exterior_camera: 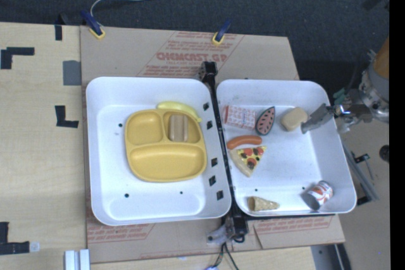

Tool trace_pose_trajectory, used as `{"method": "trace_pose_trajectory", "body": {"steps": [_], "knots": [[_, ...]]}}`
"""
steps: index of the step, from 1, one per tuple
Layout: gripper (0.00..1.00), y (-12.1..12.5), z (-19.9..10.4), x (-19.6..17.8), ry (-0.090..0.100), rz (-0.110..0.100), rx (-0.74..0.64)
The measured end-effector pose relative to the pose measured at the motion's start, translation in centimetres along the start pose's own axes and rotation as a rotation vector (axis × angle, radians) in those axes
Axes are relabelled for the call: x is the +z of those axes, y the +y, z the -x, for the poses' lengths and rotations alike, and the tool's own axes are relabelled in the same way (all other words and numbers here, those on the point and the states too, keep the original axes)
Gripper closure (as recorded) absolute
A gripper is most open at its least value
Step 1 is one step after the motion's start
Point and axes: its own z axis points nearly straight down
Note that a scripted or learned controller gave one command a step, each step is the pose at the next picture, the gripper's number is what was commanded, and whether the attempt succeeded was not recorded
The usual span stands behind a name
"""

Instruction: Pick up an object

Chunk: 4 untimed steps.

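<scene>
The right bin [329, 155] holds a red-and-white packet [239, 116], a watermelon slice [266, 121], a tan bread roll [293, 118], a sausage [243, 141], a pizza slice [250, 158], a pale wedge [262, 203] and a small can [319, 193] lying on its side. My gripper [319, 116] hangs over the bin's right rim, just right of the bread roll and apart from it. Nothing is seen held in it.
In the left bin [104, 155] sits a yellow divided plate [166, 158] with a brown bun [178, 128] in one compartment and a banana [179, 109] at its far rim. A black divider [215, 136] joins the bins. Cardboard lies beneath them.
</scene>
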Motion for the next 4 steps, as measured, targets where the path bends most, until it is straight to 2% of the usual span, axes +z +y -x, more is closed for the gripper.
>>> {"method": "trace_pose_trajectory", "body": {"steps": [1, 2, 3, 4], "knots": [[0.00, 0.0, 2.5, 13.5, 0.001, -0.002, 0.000], [0.00, 5.2, -0.9, 18.8, -0.002, 0.006, 0.000], [0.00, 10.5, -5.1, 19.0, -0.001, 0.007, -0.002], [1.00, 10.4, -5.0, 18.0, -0.004, 0.005, -0.003]]}}
